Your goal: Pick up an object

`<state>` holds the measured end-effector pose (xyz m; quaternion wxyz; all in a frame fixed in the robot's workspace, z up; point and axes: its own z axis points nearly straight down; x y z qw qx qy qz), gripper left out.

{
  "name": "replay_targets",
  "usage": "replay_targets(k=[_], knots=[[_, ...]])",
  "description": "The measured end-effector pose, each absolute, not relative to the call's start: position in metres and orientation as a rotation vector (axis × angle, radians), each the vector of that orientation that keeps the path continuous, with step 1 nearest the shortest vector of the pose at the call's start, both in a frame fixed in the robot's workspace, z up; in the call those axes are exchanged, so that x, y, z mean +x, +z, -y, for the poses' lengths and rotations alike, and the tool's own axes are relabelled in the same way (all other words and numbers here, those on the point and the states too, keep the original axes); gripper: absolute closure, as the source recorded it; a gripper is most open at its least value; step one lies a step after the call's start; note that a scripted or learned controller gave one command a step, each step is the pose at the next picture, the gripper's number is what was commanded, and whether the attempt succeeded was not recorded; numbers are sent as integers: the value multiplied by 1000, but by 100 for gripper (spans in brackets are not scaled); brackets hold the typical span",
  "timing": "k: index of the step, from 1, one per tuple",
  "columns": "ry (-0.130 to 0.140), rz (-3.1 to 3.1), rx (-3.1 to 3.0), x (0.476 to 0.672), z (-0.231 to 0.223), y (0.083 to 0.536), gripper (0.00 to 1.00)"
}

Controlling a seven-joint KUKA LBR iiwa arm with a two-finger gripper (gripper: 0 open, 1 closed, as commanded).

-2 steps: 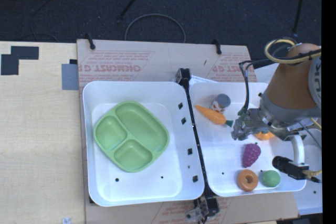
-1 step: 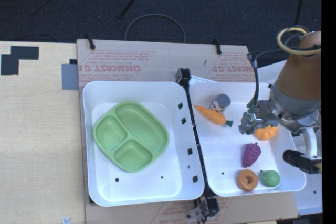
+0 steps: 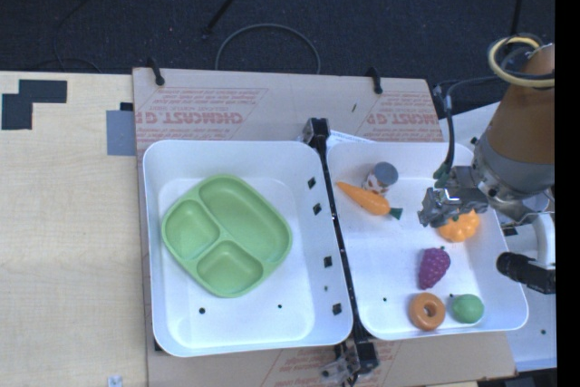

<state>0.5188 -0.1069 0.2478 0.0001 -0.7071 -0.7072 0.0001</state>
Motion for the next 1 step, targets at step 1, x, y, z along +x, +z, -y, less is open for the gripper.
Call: replay_targets(k=[1], knots=[[4,2221,-2215,531,60,234,100]])
